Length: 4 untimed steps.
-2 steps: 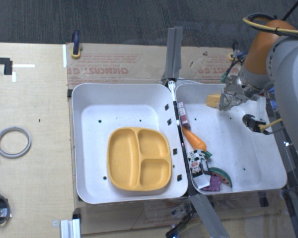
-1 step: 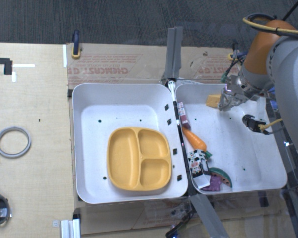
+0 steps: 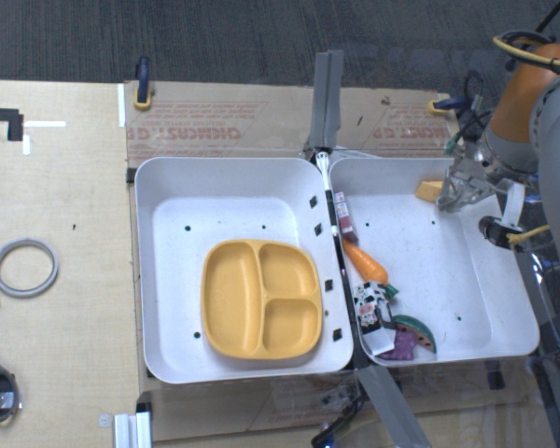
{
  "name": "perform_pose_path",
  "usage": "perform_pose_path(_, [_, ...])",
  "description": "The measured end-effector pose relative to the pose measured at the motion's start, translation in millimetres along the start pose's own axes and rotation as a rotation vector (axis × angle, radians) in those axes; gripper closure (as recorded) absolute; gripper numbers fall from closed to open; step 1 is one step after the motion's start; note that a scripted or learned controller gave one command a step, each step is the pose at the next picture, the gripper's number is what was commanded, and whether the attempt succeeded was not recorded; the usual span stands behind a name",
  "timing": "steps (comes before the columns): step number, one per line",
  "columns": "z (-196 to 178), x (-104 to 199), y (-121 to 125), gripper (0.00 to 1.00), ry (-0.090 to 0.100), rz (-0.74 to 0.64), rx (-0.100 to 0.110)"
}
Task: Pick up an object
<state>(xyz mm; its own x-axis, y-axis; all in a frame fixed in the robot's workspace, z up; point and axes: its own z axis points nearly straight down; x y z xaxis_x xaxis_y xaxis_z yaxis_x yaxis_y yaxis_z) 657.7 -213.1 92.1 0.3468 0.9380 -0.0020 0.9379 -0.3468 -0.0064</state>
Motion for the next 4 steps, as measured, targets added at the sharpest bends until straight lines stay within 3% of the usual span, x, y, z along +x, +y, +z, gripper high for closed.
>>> perform_pose_path(1, [-10.1, 1.0, 0.5, 1.0, -0.004, -0.005, -0.002])
perform_pose_path(2, [-0.8, 12.3, -3.2, 1.0, -0.001, -0.081, -0.007])
perform_pose_path(3, [1.5, 8.5, -37.5, 1.0, 0.002, 0.908, -0.001])
perform_pose_path(4, [1.5, -11.1, -90.7, 1.0, 0.003, 1.018, -0.001])
